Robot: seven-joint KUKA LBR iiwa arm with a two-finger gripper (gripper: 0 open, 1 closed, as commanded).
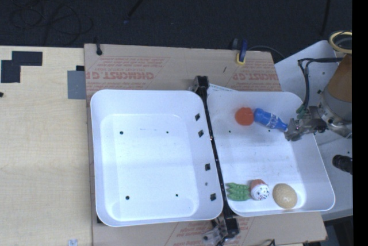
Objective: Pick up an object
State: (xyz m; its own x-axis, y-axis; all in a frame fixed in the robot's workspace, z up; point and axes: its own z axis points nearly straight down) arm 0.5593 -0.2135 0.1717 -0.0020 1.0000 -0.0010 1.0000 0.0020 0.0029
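The right bin [310, 164] holds an orange ball [244, 116] near its far side, with a blue cylinder-like object [269, 119] lying just to the ball's right. My gripper [294, 130] is low at the bin's right wall, right at the blue object's right end. Whether it touches the blue object is unclear. Along the bin's near edge lie a green toy [237, 191], a white ball with red spots [259, 189] and a beige egg [284, 195].
The left bin [100, 124] stands beside the right one, with a black divider [210, 147] between them. Both rest on cardboard [149, 69]. The arm [344, 87] with cables comes in from the right above the right bin's wall.
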